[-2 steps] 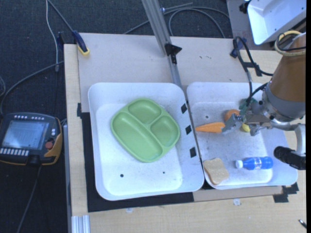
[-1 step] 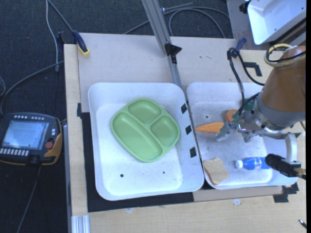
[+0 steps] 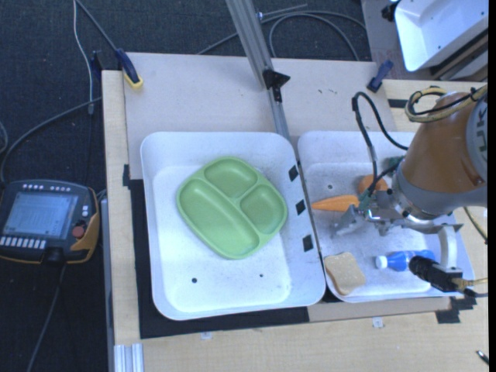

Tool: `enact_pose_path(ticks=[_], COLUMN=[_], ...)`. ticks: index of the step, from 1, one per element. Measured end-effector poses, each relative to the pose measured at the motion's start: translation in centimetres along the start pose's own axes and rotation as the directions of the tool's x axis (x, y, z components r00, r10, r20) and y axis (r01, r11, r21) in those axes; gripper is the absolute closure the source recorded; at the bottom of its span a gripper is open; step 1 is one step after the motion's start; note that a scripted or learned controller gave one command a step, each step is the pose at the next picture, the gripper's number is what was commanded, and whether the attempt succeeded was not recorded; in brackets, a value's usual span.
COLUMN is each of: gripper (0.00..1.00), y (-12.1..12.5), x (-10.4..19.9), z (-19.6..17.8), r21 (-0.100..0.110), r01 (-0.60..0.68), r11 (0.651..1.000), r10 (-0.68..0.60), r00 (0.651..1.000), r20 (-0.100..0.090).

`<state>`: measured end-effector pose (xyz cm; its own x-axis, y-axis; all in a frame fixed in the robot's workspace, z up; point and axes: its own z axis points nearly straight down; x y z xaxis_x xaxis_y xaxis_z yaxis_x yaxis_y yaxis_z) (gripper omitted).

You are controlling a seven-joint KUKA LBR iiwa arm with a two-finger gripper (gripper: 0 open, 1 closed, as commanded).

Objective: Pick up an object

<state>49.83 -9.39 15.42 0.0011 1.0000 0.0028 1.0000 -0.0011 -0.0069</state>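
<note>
In the right bin [image 3: 333,147] an orange carrot [image 3: 333,203] lies pointing left. A second orange piece [image 3: 372,183] sits just behind it, partly hidden by the arm. A slice of toast [image 3: 345,273] rests at the bin's front left corner. A small blue bottle with a white cap [image 3: 397,261] lies near the front edge. My gripper [image 3: 351,217] is low in this bin, just in front of the carrot's right end. It stands open, with nothing seen between its fingers.
The left bin [image 3: 167,285] holds a green divided plate [image 3: 231,205]. A metal pole [image 3: 252,22] rises from behind the bins' shared wall. A teach pendant [image 3: 46,222] lies off the bench to the left.
</note>
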Motion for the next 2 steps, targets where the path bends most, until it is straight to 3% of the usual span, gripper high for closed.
enact_pose_path(ticks=[1,2], gripper=[1.0,1.0], y=[0.1,0.3], x=[0.0,0.0], z=[-1.4,-6.7], r21=[-0.007,-0.013], r01=[0.0,0.003], r11=[1.0,1.0], r10=[0.0,-0.003], r00=[1.0,1.0], r20=[0.001,0.004])
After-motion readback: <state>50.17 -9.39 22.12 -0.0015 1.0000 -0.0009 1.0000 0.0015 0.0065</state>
